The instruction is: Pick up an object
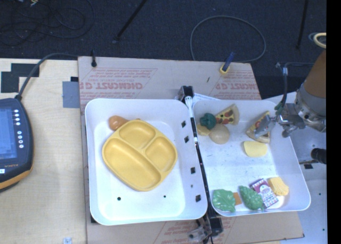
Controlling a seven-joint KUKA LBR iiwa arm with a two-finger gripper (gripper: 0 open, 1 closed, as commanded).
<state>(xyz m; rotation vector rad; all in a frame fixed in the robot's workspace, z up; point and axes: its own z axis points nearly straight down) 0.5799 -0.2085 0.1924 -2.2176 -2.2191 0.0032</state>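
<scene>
The right bin [298,184] holds several toy foods. A pizza slice [228,115], a dark green piece [208,120] and a beige round piece [219,136] lie at its back left. A yellow slice [255,149] sits mid-bin. A wedge-shaped piece [259,125] lies at the back right. Along the front lie two green leafy pieces [224,200] [250,197], a purple packet [265,191] and a yellow cracker [278,186]. My gripper [281,120] hangs over the bin's right rim, just right of the wedge and close to it.
The left bin [106,205] carries a yellow divided plate [139,154] with an orange piece [116,122] behind it. A handheld pendant [13,141] lies at the far left of the bench. Cardboard lies under both bins, and cables run across the dark floor behind.
</scene>
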